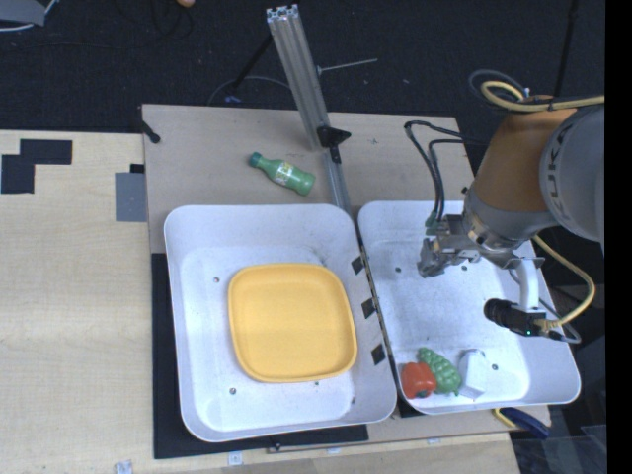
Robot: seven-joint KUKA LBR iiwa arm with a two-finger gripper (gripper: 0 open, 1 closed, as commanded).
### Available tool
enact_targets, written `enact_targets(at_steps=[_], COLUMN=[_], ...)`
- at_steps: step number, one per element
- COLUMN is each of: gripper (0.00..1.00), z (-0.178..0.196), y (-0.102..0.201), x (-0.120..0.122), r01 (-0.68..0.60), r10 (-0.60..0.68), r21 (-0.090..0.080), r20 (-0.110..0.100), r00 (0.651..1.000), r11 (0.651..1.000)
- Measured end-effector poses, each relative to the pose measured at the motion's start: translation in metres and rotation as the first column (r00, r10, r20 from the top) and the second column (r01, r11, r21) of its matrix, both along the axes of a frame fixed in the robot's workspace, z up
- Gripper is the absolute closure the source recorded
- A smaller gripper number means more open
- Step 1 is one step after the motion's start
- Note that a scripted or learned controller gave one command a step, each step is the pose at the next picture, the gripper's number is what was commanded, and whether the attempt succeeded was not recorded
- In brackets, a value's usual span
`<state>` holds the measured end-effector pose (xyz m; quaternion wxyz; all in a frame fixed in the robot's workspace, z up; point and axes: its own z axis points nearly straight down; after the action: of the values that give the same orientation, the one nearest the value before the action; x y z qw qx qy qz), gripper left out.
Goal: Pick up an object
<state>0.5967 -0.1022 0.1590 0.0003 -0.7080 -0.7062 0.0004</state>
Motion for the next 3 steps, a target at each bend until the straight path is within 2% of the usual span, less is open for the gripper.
enact_targets(at_steps=[2, 3], gripper=[1.0, 1.0], z=[0.111, 0.101], y=[0.0, 0.046], x=[-0.006, 0.004], r01=[-0.002, -0.005], r10=[0.002, 0.005], r21=[0.0, 0.001], r20=[0.006, 0.0], r00=[1.0, 1.0], r11=[1.0, 1.0])
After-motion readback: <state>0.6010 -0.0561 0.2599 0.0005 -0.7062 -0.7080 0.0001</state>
